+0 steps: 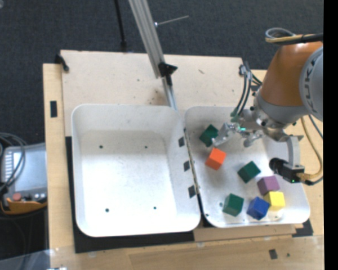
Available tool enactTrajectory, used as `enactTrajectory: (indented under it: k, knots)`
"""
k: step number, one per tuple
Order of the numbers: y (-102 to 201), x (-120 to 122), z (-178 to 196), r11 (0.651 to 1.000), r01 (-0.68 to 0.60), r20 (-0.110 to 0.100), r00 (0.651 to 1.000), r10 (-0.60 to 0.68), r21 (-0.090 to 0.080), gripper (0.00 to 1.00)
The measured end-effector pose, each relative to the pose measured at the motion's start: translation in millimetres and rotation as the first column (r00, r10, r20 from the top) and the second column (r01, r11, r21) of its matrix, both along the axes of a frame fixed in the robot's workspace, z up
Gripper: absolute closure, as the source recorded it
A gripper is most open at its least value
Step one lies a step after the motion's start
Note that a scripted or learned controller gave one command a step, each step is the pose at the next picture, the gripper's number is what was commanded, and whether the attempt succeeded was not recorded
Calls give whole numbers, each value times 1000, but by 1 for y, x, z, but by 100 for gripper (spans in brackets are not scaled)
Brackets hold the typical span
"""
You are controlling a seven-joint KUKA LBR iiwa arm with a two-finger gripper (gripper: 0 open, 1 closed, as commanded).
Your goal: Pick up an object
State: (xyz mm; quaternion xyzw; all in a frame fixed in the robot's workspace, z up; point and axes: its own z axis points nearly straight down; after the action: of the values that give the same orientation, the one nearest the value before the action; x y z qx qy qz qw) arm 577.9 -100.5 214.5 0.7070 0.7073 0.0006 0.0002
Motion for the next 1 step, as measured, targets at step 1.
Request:
enactTrajectory:
  k: [1]
  knots:
    - [-3,-11,-55,1000,3,-6,1000,-3,-2,0]
